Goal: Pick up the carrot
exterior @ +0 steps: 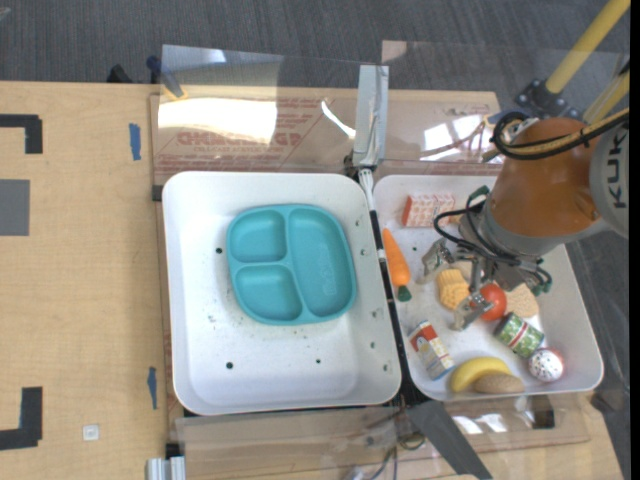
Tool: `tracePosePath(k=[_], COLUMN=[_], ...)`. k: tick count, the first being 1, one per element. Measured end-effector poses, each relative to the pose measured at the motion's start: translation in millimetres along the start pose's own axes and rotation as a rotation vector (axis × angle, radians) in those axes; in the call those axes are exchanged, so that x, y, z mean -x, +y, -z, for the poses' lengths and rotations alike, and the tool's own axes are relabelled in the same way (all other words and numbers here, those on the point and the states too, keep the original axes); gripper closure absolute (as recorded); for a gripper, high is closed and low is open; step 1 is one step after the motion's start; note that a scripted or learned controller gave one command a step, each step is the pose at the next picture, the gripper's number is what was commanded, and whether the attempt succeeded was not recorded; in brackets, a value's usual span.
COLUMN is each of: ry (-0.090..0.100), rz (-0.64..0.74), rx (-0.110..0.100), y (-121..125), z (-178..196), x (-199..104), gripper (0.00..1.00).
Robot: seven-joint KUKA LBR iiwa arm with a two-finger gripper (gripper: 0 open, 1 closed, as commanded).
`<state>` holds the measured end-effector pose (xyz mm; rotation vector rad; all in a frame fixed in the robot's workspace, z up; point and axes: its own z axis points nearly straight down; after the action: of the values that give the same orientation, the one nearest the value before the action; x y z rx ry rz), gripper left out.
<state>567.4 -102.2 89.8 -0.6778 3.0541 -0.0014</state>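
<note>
Inventory from my remote station, left to right.

Left bin (190,298): white, shallow. It carries one teal divided plate (291,264) with three compartments, sitting near the bin's centre.

Right bin (580,318): white, shallow, cluttered.
- Carrot (396,260): orange with a green stub at its 6 o'clock end, lying lengthwise against the bin's left wall, at 9 o'clock from the gripper. It rests on the bin floor, untouched.
- Red-and-white packet (428,209): at 12 o'clock from the carrot's lower end, near the back wall.
- Small red-labelled bottle (430,347): at 5 o'clock from the carrot.
- Yellow corn-like piece (453,289): just beside the gripper.
- Banana (478,371): along the front wall.
- Gripper (470,288): low over the middle of the bin, under the orange wrist. I cannot tell how it is set; the clutter beneath blurs it.
- Tomato (490,301): appears to sit just by the gripper.
- Green-labelled can (518,333) and white speckled ball (545,365): toward 5 o'clock.

Progress, as I judge it: nothing done yet. I still have to shift toward 9 o'clock, close on the carrot and lift.
</note>
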Motion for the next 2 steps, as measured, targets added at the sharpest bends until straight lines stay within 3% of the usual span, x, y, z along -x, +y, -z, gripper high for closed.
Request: tracePosePath(k=[1,2], ry=[0.000,0.000], rz=[-0.060,0.008], rx=[-0.001,-0.006], y=[0.7,2.1], z=[0.0,0.1], x=[9.7,15.3], gripper=[0.00,0.00])
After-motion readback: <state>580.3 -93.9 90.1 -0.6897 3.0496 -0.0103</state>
